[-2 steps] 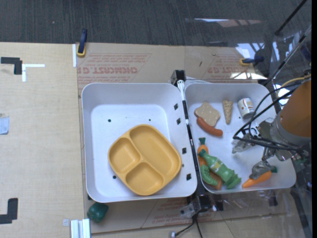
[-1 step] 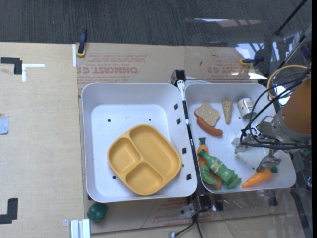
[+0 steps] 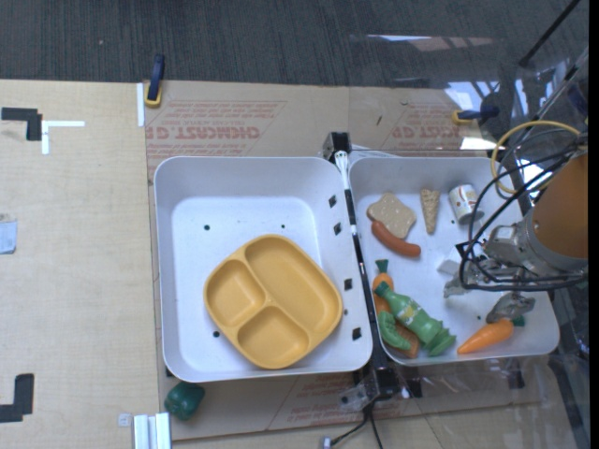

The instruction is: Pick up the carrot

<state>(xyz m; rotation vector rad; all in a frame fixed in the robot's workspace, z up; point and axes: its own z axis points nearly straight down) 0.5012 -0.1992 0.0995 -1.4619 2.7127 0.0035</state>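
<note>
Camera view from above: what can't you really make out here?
- Tool: its tip by the carrot is dark and tangled in cables; open or shut is unclear.
- Small silvery item in the right bin: too small to identify.
- Green thing below the left bin: partly hidden by the rim.

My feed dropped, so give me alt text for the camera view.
The tool hovers just above the carrot at the right bin's near edge. A green bottle, sausage and bread lie nearby; a yellow tray fills the left bin.
</note>
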